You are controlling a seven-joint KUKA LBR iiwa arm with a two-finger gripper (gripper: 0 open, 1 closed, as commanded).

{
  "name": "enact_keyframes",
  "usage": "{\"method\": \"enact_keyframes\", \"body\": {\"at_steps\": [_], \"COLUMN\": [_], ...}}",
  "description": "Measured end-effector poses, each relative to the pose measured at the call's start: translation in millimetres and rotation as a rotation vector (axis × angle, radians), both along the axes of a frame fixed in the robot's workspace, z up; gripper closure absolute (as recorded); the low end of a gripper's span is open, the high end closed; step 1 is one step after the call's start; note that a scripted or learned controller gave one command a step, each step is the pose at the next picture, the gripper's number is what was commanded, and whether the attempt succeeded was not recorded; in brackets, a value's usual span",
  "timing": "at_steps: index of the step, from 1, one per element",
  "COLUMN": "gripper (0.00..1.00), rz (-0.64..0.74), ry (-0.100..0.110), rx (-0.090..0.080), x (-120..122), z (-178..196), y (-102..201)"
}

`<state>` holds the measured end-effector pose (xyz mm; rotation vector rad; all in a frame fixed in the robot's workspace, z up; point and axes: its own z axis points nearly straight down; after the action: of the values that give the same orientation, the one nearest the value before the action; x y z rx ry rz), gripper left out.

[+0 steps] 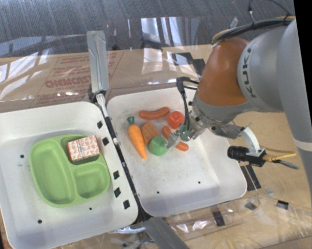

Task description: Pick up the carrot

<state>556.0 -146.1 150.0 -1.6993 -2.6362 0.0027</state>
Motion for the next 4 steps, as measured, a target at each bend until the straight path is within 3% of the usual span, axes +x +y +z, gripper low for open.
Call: {"method": "enact_keyframes", "body": {"at_steps": [1, 2, 3, 4], "gripper": [0.00, 0.00, 0.00, 0.00], "rz": [0.303, 0.620, 0.206, 0.490], "ry": [-0.004, -0.009, -0.001, -0.009], "rx": [-0.001, -0.002, 0.000, -0.002], "x": [62.9, 92.6, 82.3, 100.6], "z": [-58.8, -56.4, -58.4, 44.1], "y": [39.5, 49.3, 43.4, 90.7]}}
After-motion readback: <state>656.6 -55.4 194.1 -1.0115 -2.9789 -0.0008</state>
